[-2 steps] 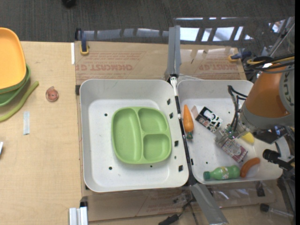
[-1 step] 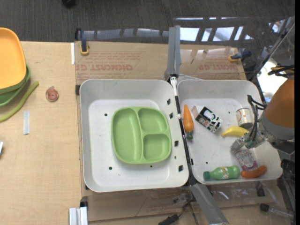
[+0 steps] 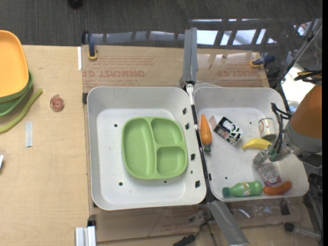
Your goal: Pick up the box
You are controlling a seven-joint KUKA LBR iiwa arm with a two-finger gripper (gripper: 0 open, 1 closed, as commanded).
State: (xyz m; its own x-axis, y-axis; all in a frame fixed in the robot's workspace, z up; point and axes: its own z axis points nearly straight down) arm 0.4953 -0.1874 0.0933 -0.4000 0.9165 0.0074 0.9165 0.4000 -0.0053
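**Gripper low in the right bin, box lying apart from it**

Nearest the camera, along the front wall of the right bin (image 3: 302, 186), a green bottle (image 3: 242, 189) lay on its side with its cap pointing left, and just to its right lay a red-orange sausage-shaped piece (image 3: 277, 188). Just behind those two, a small clear packet with pale red print (image 3: 268, 173) lay flat on the bin floor. The gripper (image 3: 267, 157) was down over the far end of that packet, at the right side of the bin, with the grey arm and its orange band (image 3: 311, 118) coming in from the right edge. Whether the gripper was open or closed could not be told from this slanted view, and nothing could be seen held in it.

A yellow banana (image 3: 256, 144) lay just left of the gripper, and a small tan-and-white can (image 3: 266, 127) stood just behind the banana. Farther left, well apart from the gripper, the box (image 3: 228, 130), small, black and white, lay flat and skewed on the floor of the right bin toward its far left part. An orange carrot (image 3: 205, 130) with a green tip lay beside it along the bin's left wall.

The left bin (image 3: 97, 142) held a green divided plate (image 3: 154, 147) with three compartments, roughly centred.

On the counter (image 3: 46, 188) to the left lay a small pink round thing (image 3: 57, 103), and at the far left edge a yellow-orange plate (image 3: 11, 65) sat stacked on a green one.
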